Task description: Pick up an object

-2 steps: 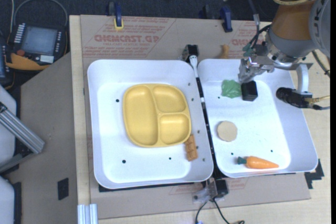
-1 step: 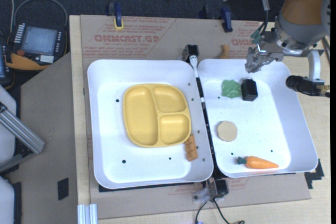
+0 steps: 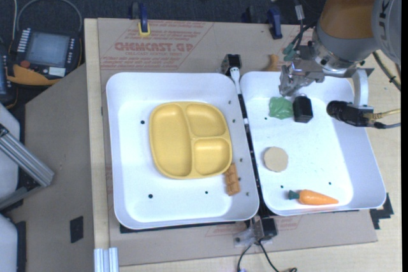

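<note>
- My bench board (image 3: pixel 159 41) carries red print that reads roughly "CHEMCAST G.P"; the smaller lines beneath it are too fine for me to read.
- The left bin (image 3: pixel 127 188) sits well left of my gripper and holds a yellow divided plate (image 3: pixel 190 138), with a small brown piece (image 3: pixel 232 182) just off the plate's lower right corner.
- The right bin (image 3: pixel 357 162) is the one I am reaching into, at its upper part.
- My gripper (image 3: pixel 294 87) hangs over that upper part. Whether my jaws are parted or closed I cannot tell from this slant, and I see nothing held.
- The green object (image 3: pixel 279 107) is the thing I judge nearest: it lies just below and slightly left of my gripper, beside a small black block (image 3: pixel 302 109) whose nature I cannot make out. Its long axis is unclear; it looks roughly squarish.
- The carrot (image 3: pixel 313 198) lies well below my gripper, near the bin's lower edge, long axis running left to right.
- The tan round disc (image 3: pixel 276 159) lies between green object and carrot.
</note>
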### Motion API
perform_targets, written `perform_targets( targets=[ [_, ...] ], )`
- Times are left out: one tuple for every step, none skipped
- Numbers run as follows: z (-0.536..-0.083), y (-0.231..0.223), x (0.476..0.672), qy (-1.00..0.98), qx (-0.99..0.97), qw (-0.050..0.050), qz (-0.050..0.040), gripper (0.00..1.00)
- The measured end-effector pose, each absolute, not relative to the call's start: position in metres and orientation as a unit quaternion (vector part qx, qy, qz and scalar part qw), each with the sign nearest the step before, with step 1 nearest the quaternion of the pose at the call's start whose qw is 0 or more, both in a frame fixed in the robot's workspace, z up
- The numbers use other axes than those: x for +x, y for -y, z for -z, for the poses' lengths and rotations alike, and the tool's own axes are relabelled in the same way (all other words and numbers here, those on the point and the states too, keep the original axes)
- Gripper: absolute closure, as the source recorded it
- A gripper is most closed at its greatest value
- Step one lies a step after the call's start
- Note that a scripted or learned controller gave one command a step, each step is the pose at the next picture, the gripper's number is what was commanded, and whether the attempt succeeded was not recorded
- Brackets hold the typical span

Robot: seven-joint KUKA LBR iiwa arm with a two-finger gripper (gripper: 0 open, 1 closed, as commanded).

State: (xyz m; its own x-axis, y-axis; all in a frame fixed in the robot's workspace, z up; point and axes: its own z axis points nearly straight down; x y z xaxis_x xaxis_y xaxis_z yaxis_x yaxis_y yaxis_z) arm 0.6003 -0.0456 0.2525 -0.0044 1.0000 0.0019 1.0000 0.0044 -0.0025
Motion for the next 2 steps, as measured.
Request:
perform_targets(
  targets=[
    [-0.253, -0.001, 0.585, 0.709, -0.705, 0.002, -0.0004, 1.0],
    [-0.25, -0.052, 0.574, 0.709, -0.705, 0.002, -0.0005, 1.0]
  ],
)
